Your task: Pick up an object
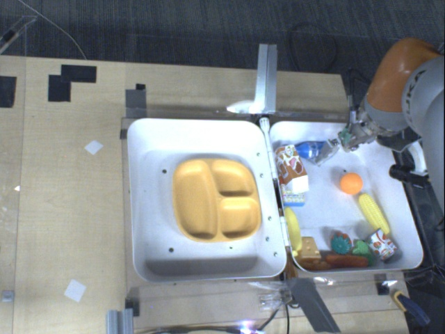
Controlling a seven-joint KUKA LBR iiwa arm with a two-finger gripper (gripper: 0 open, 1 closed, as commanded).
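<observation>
My gripper (350, 137) hangs over the far part of the right bin (400, 186), below the arm's orange band (396, 75). Just left of it lies a blue and clear bottle (313, 150), whose near end reaches up to the gripper; whether they touch is unclear. An orange ball (351, 183) rests a little in front of the gripper. A yellow corn cob (373, 213) lies nearer the front. A brown and white carton (293, 175) lies along the bin's left wall.
The left bin (149, 186) holds a yellow divided tray (215, 198). At the right bin's front lie a banana (293, 229), a green toy (341, 243), a red-brown sausage (341, 260) and a small can (383, 245). A metal post (267, 75) stands behind the bins.
</observation>
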